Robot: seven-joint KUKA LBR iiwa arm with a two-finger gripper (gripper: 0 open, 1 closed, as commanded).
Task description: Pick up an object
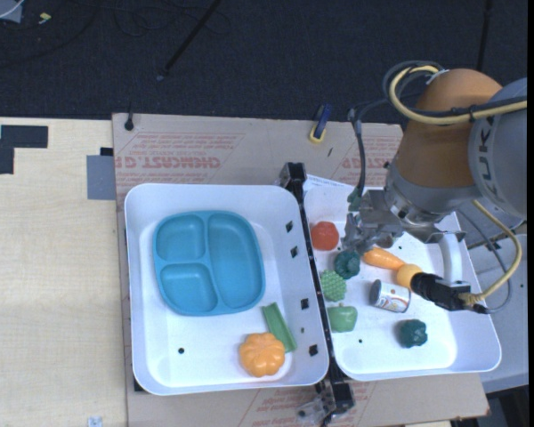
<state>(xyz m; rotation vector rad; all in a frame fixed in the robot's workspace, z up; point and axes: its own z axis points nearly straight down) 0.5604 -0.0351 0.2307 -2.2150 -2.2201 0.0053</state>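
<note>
The grey two-finger gripper (360,235) hangs low over the right white bin (445,356), and I cannot tell if it grips anything, with the small dark green toy (346,263) lying just below and beside it.

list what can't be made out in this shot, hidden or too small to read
- Pincer, camera view: its tips blur into the dark wrist hardware, so open or shut is unclear.
- Right bin: its far right part is hidden under the arm.
- Small can: label too small to read.
- Dark green object below the pincer: too small and dark to identify.
- Cardboard print: upside down and faint.
</note>
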